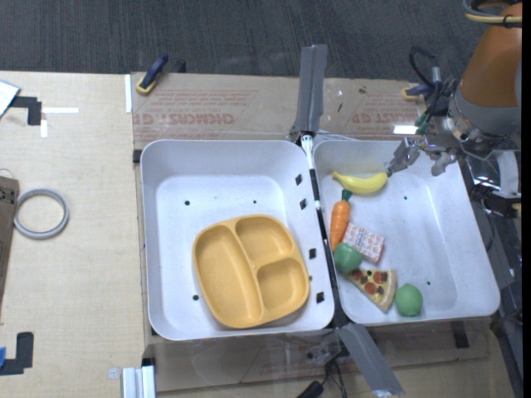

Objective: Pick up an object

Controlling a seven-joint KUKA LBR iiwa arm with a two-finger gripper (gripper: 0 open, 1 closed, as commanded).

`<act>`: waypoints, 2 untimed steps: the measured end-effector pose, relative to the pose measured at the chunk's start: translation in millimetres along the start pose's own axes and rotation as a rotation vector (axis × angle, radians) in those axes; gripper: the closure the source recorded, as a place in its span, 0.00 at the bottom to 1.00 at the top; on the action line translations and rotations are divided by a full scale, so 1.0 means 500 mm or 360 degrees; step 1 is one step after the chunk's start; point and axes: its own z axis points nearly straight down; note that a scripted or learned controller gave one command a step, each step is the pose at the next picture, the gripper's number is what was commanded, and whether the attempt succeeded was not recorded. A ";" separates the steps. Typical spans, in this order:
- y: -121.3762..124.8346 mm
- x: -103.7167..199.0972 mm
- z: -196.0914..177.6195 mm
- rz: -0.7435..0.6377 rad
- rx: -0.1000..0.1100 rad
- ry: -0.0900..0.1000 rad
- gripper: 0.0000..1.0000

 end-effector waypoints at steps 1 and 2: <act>0.085 0.010 0.233 -0.0069 -0.0008 -0.0003 0.00; 0.084 0.010 0.233 -0.0068 -0.0007 -0.0003 0.00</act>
